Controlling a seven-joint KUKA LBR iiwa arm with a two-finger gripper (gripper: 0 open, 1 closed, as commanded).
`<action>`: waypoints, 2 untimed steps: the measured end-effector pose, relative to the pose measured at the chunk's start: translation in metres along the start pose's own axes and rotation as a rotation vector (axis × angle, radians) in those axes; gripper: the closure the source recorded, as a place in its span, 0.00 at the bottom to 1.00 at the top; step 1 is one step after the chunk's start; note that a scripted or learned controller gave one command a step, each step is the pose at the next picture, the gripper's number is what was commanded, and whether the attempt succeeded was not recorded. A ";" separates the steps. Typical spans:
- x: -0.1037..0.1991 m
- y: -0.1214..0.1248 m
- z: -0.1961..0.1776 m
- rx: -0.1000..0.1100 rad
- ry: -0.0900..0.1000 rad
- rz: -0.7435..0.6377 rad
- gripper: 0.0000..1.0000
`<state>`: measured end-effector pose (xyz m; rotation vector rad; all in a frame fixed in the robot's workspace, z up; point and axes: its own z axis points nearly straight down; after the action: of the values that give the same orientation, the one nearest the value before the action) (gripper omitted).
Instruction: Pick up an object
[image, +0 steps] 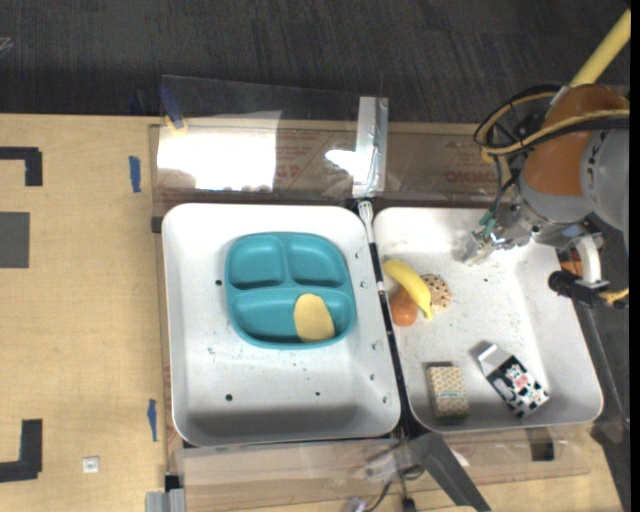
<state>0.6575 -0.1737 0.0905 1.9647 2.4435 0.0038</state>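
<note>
Cardboard-topped bench (70, 300) bears two white bins (200, 400) below dark carpet (300, 40)

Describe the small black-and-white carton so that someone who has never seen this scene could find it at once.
Start at the right white bin, the one without the teal tray. Look to its near right corner: the black-and-white carton lies there, tilted. The tan box to its left is plain, and the banana lies farther back; only this carton carries bold black-and-white print.
</note>
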 end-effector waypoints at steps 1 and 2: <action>0.001 0.000 0.001 0.002 0.001 0.000 0.00; 0.048 0.007 -0.054 -0.001 0.001 -0.228 0.00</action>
<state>0.6541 -0.1254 0.1442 1.6737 2.6509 0.0050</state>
